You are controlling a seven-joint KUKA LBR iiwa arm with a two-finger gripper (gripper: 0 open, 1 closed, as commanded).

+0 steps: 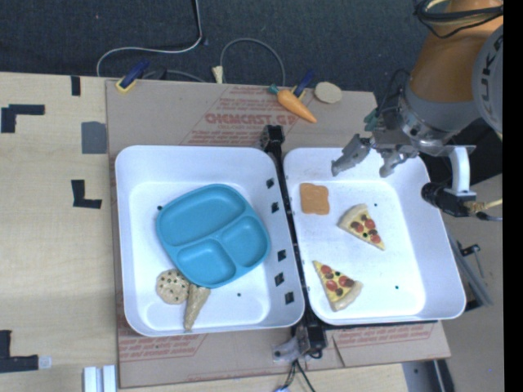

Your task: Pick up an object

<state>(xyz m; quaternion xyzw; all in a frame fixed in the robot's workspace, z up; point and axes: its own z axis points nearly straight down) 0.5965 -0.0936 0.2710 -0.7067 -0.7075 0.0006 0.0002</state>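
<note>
I see a small square piece of toast (314, 199) lying flat in the right bin (425, 296), near its left wall. It is the thing closest to the gripper (369, 161), which hangs above the top part of that bin, up and to the right of the toast, not touching it. The two fingers (350, 155) are spread apart with nothing between them. Two pizza slices are in the same bin: one pizza slice (362, 226) just right of the toast, the other pizza slice (336, 284) lower down. In the left bin (135, 219) sits a blue plate (213, 233) (with three parts), and beside it a cookie (172, 287) touching an ice cream cone (194, 303). A carrot (294, 105) lies on the cardboard behind the bins.
</note>
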